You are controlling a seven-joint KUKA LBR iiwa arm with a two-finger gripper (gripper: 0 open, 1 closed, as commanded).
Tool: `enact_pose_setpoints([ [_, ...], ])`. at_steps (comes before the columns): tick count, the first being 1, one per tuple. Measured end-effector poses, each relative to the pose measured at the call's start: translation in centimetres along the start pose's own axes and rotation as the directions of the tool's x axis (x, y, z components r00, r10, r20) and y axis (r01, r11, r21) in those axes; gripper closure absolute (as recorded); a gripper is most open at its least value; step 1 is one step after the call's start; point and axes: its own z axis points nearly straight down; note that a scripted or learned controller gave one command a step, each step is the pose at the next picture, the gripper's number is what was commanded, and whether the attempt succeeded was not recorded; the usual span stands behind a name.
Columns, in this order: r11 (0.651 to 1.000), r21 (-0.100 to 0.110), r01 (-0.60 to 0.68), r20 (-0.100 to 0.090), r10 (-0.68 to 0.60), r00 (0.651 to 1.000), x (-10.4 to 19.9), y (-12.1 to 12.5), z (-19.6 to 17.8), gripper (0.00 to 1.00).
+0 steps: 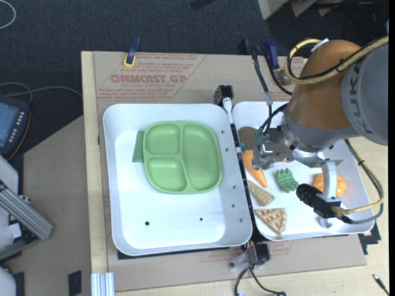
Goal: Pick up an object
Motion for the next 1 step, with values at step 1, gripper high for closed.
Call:
enact_pose_setpoints([
  [1, 1.0, -0.007, -0.003, 0.003, 0.003, 1.0, 1.0, 0.93, -1.98, 1.0],
])
